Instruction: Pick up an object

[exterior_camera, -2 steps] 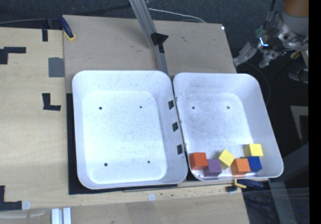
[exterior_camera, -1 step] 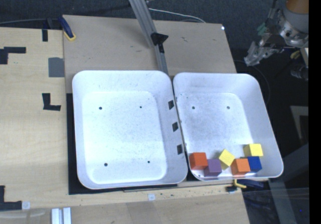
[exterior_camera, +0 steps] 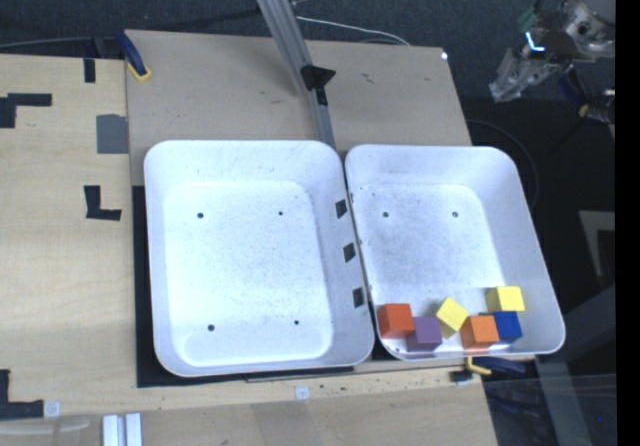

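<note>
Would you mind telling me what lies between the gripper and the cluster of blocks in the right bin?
In the camera view, the gripper hangs off the bench's upper right. Between it and the blocks lie the right bin rim and its bare speckled floor.

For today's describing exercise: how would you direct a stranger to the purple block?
Start with the right bin of the two white ones and go to its near edge, where small blocks cluster. The purple block sits between the orange block on its left and a tilted yellow block. It is the only purple one there.
</note>
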